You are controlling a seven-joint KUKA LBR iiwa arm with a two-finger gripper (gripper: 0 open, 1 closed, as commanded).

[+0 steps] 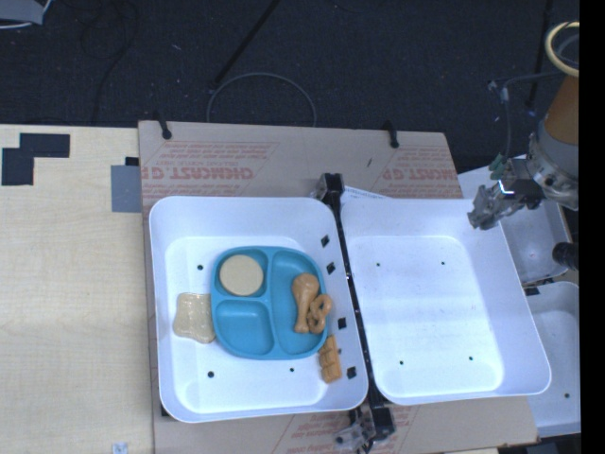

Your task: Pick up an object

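Bench of pale wood, cardboard sheet laid over it, 2 white bins side by side on the sheet. Left bin at 9 o'clock of the right bin, rims touching along a black clamp strip.

In left bin: blue tray with 3 compartments, roughly centred. Round tan disc lying flat in the tray's 11 o'clock compartment. Knobbly tan piece in the 3 o'clock compartment, long axis running 12 to 6. Compartment at 6 o'clock bare blue. Pale beige lump on the bin floor at 9 o'clock of the tray, touching its edge. Small orange-tan chunk at 5 o'clock of the tray, just beside its rim, near the bin's right wall.

Arm entering at 2 o'clock of the right bin, orange band partly visible near the top right. Gripper grey, over the right bin's 1 o'clock corner at the rim, well apart from the tray and every piece. Cannot tell whether pincer open or closed; too small and cluttered. Nothing seen between its tips.
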